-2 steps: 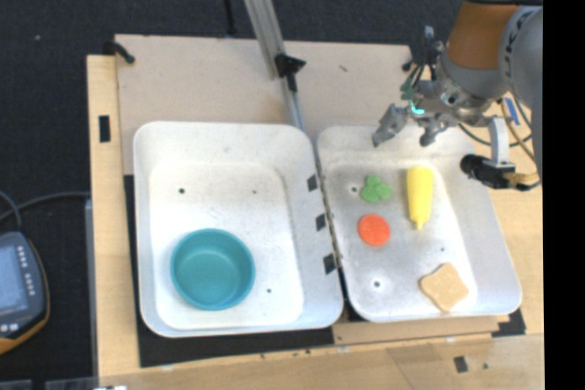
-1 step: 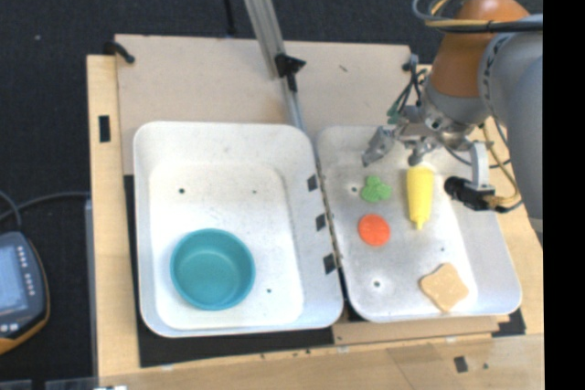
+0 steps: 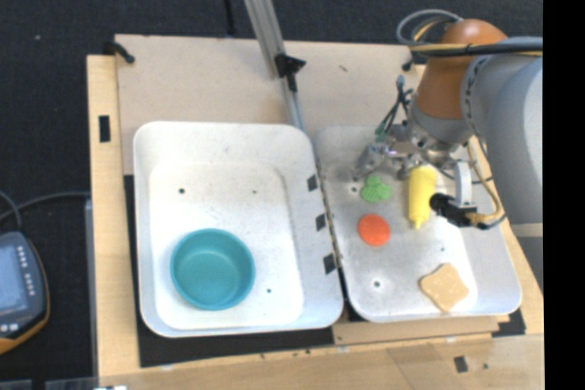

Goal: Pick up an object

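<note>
While the grey arm [image 3: 507,128] reaches in from the right over the tabletop [image 3: 201,82], the two white bins sit side by side: the left bin [image 3: 228,160] carries a teal bowl [image 3: 212,268], and the right bin [image 3: 484,274] carries the small things that could be picked. Below the orange band, the hand [image 3: 395,158] hangs low over the far part of the right bin, just above a green toy [image 3: 375,190], and I cannot tell how it is set because wrist and cables crowd the spot. A yellow banana-like piece [image 3: 420,194] lies just beside the green toy, an orange-red round piece [image 3: 373,230] sits near both, and a tan slice like toast [image 3: 444,287] rests well apart toward the near corner. With those three so close, a descent slightly off could nudge the green toy aside or catch the banana instead, I judge. No brand or writing can be read anywhere.
</note>
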`<state>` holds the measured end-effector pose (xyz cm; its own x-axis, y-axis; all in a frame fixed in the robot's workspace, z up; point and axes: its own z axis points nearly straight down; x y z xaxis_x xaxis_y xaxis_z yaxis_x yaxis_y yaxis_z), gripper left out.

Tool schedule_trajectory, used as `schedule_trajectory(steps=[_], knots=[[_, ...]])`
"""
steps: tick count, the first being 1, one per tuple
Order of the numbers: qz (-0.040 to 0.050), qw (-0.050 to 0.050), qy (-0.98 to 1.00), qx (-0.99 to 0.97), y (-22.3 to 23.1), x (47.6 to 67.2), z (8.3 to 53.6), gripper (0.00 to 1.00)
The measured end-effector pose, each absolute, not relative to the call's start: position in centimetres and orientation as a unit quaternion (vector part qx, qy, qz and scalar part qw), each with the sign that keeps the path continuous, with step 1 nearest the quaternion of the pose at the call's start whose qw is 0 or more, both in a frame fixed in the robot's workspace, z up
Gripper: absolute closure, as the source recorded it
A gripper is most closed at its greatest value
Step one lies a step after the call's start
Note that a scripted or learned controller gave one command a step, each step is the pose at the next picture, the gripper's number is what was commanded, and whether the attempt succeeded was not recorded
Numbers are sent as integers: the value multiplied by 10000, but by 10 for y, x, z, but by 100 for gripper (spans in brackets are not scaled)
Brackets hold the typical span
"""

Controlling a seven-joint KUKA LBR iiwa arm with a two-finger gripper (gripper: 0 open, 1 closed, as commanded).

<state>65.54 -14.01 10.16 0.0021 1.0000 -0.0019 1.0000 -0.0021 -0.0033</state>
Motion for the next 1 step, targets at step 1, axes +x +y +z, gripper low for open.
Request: schedule_trajectory(steps=[1], knots=[[-8, -28, -7061, -7081, -141, 658, 117, 100]])
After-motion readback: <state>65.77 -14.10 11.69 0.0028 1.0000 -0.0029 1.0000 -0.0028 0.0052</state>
